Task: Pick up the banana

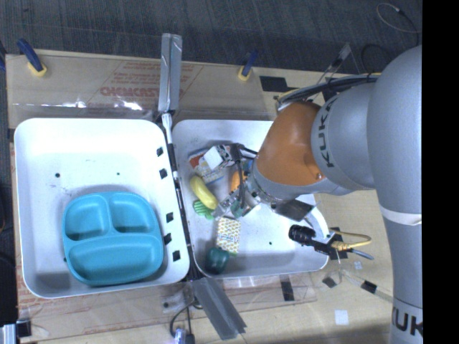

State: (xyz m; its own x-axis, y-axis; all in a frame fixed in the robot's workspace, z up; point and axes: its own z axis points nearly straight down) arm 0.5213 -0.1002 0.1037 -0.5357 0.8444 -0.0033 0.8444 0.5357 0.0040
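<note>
The step in hand appears to be the approach: the gripper (240, 201) sits low in the right bin (287, 260), just beside the banana (203, 193), and whether it is released or clenched cannot be told. The banana lies near the bin's left wall, its long axis running from upper left to lower right. The next move calls for centring over its middle, across that axis.
</note>
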